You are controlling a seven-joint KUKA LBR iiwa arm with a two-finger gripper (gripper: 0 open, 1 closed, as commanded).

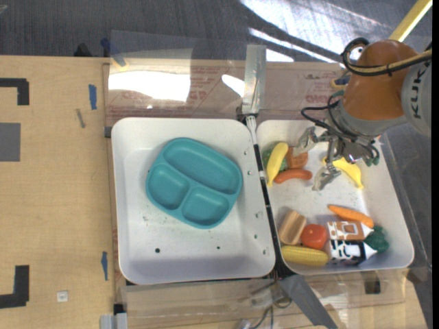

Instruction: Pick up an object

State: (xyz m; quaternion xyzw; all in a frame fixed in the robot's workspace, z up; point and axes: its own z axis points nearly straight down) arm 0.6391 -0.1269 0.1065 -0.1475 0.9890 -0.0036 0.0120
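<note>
My gripper [316, 159] hangs over the back half of the right bin [398, 204], fingers spread open and nothing between them. Just to its left lie a small orange piece [298, 160], a red chili [293, 177] and a yellow banana-like fruit [276, 160]. Another yellow banana [354, 174] lies to the gripper's right, partly under the wrist. Nearer the front sit a carrot [350, 215], a bread piece [293, 226], a tomato [315, 236], a corn cob [305, 256], a small carton [346, 242] and a green vegetable [378, 239].
A teal divided plate [195, 181] lies in the left bin [130, 245]. The orange-banded arm [374, 81] reaches in from the upper right. A ridge [260, 184] divides the two bins.
</note>
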